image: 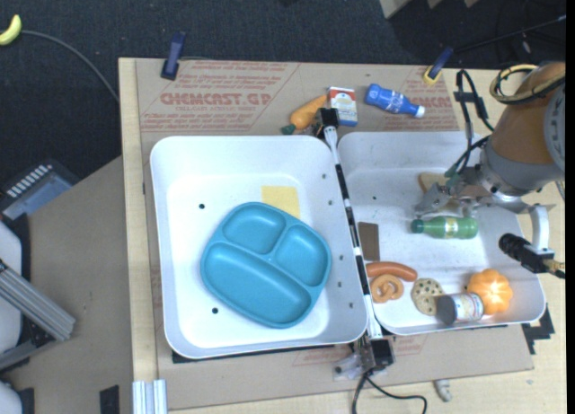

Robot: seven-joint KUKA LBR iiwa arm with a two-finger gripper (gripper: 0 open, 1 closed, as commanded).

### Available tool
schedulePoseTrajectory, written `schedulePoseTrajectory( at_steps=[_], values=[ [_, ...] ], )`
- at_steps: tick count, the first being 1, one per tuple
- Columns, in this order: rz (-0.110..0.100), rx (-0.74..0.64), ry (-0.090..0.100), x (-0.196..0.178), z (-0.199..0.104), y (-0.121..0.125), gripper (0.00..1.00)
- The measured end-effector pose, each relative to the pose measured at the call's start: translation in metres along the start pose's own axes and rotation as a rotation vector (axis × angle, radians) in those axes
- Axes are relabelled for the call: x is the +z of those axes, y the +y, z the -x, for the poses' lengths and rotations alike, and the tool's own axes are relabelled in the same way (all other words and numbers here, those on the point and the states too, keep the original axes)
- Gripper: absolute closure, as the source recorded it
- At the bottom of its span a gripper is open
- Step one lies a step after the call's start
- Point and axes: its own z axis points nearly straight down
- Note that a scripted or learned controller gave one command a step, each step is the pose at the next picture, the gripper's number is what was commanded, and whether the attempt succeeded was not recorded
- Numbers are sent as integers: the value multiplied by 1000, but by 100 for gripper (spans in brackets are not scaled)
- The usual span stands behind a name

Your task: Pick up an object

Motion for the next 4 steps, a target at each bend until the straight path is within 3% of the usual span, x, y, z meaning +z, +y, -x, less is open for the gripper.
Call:
schedulePoseTrajectory(
  at_steps=[1, 2, 3, 4],
  values=[
    [-3, -2, 3, 1, -61, -22, 0],
    [-3, 3, 0, 1, -4, -80, 0],
    [0, -1, 1, 0, -15, -32, 0],
    [-3, 1, 2, 1, -7, -77, 0]
  ],
)
